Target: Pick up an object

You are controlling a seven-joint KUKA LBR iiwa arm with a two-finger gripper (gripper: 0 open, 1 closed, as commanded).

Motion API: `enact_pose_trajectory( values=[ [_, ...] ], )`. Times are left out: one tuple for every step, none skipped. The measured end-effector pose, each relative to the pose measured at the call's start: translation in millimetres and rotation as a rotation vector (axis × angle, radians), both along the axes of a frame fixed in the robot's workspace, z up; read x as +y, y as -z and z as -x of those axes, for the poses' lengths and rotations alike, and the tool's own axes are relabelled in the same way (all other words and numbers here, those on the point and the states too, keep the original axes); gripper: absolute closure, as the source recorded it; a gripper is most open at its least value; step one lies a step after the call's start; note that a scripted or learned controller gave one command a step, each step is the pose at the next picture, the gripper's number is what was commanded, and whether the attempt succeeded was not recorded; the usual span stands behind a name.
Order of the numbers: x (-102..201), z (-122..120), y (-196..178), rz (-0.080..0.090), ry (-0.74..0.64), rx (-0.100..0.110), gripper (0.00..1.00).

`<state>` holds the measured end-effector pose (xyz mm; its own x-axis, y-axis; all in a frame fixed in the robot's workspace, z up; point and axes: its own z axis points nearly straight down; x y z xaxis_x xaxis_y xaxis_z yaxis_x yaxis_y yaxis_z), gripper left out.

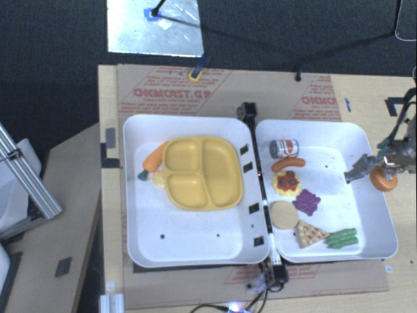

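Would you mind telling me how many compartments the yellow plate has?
3 on the yellow plate in the left bin: upper left, upper right running down the right side, and lower left.

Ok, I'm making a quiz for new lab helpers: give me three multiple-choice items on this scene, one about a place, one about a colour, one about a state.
1. Where does the carrot lie?
A. right bin
B. left bin, beside the tray
C. on the bench

2. What colour is the divided tray?
A. yellow
B. blue
C. red

3. How does the can sit?
A. upright
B. on its side
C. on the tray

Answers: 1 B, it rests in the left bin against the tray's left edge. 2 A, the tray is plain yellow. 3 B, its side label faces up in the right bin.
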<state>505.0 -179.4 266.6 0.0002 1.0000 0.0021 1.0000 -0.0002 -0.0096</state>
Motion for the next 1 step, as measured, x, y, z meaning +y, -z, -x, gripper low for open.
enact_pose_trajectory(
  values=[
    [0.5,-2.2,-5.9,0.003,-0.003,-0.011,0.0]
  ],
)
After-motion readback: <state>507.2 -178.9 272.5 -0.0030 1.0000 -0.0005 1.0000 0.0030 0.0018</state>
